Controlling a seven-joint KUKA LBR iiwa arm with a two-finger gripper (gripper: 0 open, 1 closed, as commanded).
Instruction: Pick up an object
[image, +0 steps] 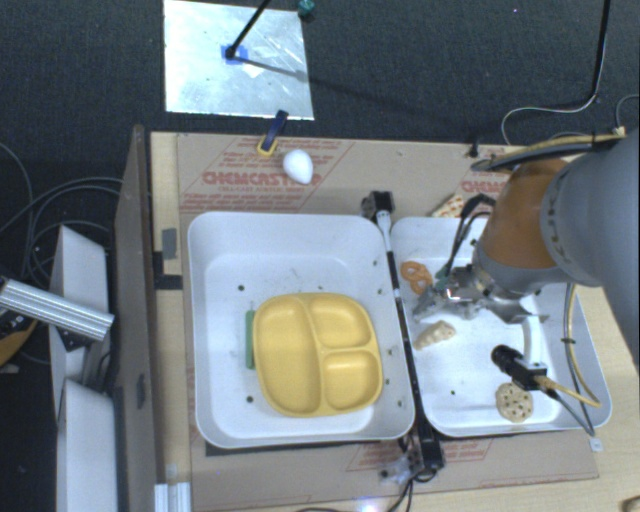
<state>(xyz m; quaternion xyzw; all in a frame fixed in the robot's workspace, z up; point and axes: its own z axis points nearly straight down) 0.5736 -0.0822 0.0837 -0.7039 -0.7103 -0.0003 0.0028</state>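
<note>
Arm reaches into the right bin (590, 375), gripper (437, 297) low over its left side. Finger state: cannot tell, wrist hides it. Nearest candidate, a pale chunk (434, 334), lies just below the tip; pretzel (414, 272) just above. Cracker (513, 401) sits apart. Yellow tray (318, 352) fills left bin (225, 250), probably too wide to grasp.

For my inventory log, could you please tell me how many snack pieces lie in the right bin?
3: a pretzel near the bin's upper left, a pale piece just below the tool, and a round cracker near the bottom edge. The arm may hide more.
</note>
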